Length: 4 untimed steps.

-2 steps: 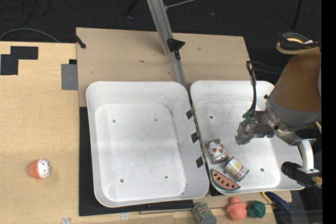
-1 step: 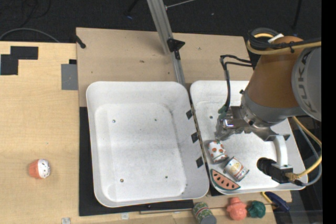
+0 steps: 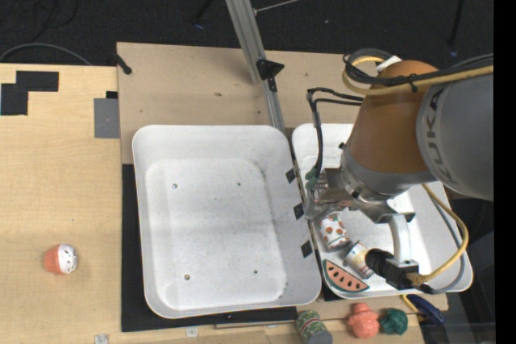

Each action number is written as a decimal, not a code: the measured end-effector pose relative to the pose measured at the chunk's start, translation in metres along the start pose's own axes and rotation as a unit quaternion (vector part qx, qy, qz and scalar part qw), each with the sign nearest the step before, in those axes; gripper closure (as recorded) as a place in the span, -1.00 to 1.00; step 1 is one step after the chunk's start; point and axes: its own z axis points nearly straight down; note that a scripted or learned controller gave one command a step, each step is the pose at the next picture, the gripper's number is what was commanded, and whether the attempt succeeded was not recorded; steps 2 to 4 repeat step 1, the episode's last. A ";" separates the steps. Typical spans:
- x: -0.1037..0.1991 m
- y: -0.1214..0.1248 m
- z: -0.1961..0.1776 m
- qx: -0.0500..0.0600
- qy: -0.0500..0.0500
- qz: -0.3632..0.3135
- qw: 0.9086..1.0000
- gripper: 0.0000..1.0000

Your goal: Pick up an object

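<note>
Lying just below pincer [image 3: 322, 201] — small can [image 3: 334, 233], right bin [image 3: 448, 205]

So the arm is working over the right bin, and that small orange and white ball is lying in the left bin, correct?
Not quite. The arm is over the right bin, but the small orange and white ball is not in the left bin. It lies outside both bins, on the light wooden surface to the left, as the camera view shows.
</note>
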 end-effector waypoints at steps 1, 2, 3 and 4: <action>0.053 0.007 0.010 0.000 0.000 0.000 1.000 1.00; 0.053 0.007 0.010 0.000 0.000 0.000 1.000 1.00; 0.053 0.007 0.010 0.000 0.000 0.000 1.000 1.00; 0.053 0.007 0.010 0.000 0.000 0.000 1.000 1.00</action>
